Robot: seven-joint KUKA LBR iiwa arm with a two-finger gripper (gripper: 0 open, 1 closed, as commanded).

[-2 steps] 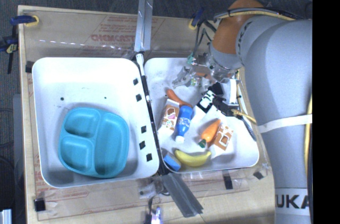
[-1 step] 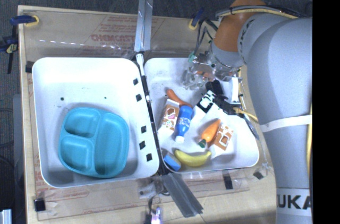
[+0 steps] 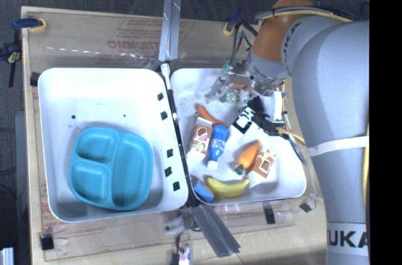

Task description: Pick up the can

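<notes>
We judged the claw (image 3: 227, 85), whose opening we could not tell, should settle squarely over the can before closing, clear of the blue bottle (image 3: 217, 144).

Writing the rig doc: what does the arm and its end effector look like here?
Bulky grey arm with an orange band above the wrist, a pale seam ring, white "UKA" lettering low down. Small metallic end effector, with thin cables around the wrist.

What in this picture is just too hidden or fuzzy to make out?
- The gripper fingers: small and blurred against the right bin, so their state is unclear.
- The can: nothing in the pile clearly reads as one.
- The blue thing by the banana: partly covered by it.
</notes>
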